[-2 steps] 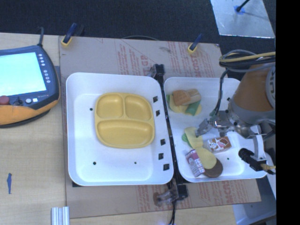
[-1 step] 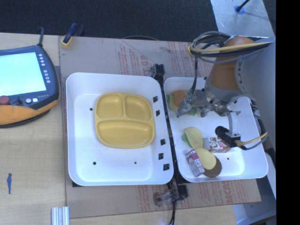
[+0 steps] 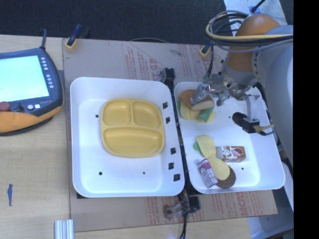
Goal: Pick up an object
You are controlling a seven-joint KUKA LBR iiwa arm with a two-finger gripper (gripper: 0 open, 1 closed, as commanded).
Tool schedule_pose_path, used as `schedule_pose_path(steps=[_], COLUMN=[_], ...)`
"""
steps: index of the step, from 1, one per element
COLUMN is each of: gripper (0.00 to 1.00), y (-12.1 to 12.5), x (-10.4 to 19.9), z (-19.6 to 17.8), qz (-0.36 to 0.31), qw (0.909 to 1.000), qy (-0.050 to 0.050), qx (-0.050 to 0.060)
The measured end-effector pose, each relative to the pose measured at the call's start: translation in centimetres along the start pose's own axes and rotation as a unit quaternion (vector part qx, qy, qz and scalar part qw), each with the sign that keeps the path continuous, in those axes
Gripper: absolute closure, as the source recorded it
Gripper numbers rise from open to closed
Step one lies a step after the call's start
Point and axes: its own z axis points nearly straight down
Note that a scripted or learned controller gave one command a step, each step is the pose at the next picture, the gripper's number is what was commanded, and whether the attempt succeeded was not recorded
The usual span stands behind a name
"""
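Observation:
My gripper (image 3: 208, 94) hangs low over the back left corner of the right bin (image 3: 264, 178). Directly under it is a small pile: a tan block (image 3: 201, 104), a green piece (image 3: 205, 115), a yellow piece (image 3: 186, 112) and a brown round thing (image 3: 187, 96). The tan block sits right at the gripper's tip, and I cannot tell whether it is gripped. Nearer the front lie a pale yellow-green piece (image 3: 205, 145), a brown and white packet (image 3: 233, 153), a red and silver packet (image 3: 205, 173), a yellow oval (image 3: 220, 169) and a brown disc (image 3: 228, 181).
The left bin (image 3: 84, 133) holds a yellow divided plate (image 3: 132, 127). A black divider with clips (image 3: 175, 133) runs between the bins. A teach pendant (image 3: 27, 86) lies on the bench at the far left.

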Motion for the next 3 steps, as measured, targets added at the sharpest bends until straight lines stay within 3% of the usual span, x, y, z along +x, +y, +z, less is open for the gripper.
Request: schedule_pose_path(steps=[1,2,3], gripper=[0.00,0.00,0.00], y=[-1.7,-0.2,0.0], x=[-1.9,0.2,1.9], z=[2.7,2.5,-8.1], qz=[0.002,0.000,-0.001], qw=[1.0000,1.0000,1.0000], qy=[0.000,0.000,0.000], qx=[0.004,0.001,-0.003])
